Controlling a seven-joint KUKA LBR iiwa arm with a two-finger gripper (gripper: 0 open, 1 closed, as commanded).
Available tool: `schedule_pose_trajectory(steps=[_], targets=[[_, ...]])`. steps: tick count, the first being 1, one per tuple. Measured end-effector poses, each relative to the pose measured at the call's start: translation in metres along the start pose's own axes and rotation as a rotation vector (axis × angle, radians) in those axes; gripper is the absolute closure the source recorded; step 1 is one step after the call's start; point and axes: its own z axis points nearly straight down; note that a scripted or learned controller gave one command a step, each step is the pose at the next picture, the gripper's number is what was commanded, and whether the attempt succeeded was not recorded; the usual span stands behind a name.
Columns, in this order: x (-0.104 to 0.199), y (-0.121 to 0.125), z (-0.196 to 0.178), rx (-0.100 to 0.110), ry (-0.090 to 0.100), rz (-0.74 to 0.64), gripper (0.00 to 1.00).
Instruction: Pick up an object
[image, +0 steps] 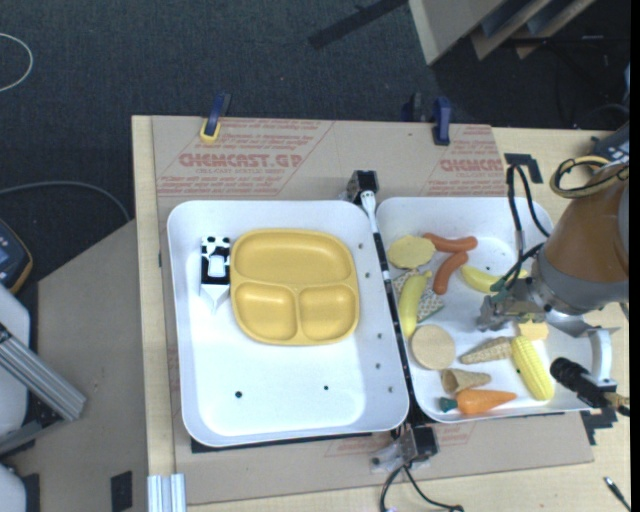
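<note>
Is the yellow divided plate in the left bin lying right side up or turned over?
Right side up: the yellow divided plate shows its three hollow compartments facing upward in the left bin.

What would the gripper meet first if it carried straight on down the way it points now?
Probably the right bin's white floor, in the gap between the corn cob and the ice-cream cone. The gripper points down there; depth is unclear, so it might graze the cone.

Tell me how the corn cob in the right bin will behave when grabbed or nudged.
The corn cob looks like rigid toy food, so probably stiff and light. Its rounded, elongated shape suggests it may roll sideways. Its bumpy surface probably helps the fingers grip.
</note>
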Motion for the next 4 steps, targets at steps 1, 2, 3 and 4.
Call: schedule_pose_trajectory(steps=[1, 2, 3, 4], targets=[[0.000, 0.002, -0.064, 0.004, -0.004, -0.001, 1.00], [0.004, 0.005, -0.108, 0.004, -0.004, -0.001, 1.00], [0.004, 0.007, -0.125, 0.006, -0.003, -0.001, 1.00], [0.065, 0.023, -0.119, 0.009, 0.000, -0.006, 1.00]])
